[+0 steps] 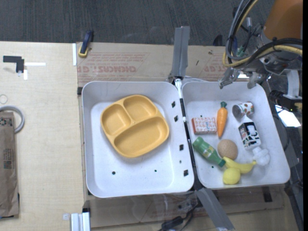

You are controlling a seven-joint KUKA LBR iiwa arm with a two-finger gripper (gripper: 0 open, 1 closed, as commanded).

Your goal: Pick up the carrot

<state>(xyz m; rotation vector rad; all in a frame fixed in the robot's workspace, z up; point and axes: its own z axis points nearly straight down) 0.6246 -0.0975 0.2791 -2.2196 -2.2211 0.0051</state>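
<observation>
Two shallow white bins sit side by side on the tabletop [43,129]. The left bin [91,143] holds a yellow divided plate [134,125]. The right bin [274,167] holds the carrot [221,120], which lies near the bin's middle with its green top toward the far wall, just beside a small red-and-white box [204,124] on its left. To its right are a small tipped can [243,109] and a black-and-white bottle [250,136]. Nearer the front lie a green bottle [208,152], a brown round item [228,149], a banana [240,166] and a lemon [231,176].

The claw [240,76] hangs above the far rim of the right bin, apart from the carrot. Cables crowd it, and whether it is spread or closed cannot be told; nothing is seen in it.
</observation>
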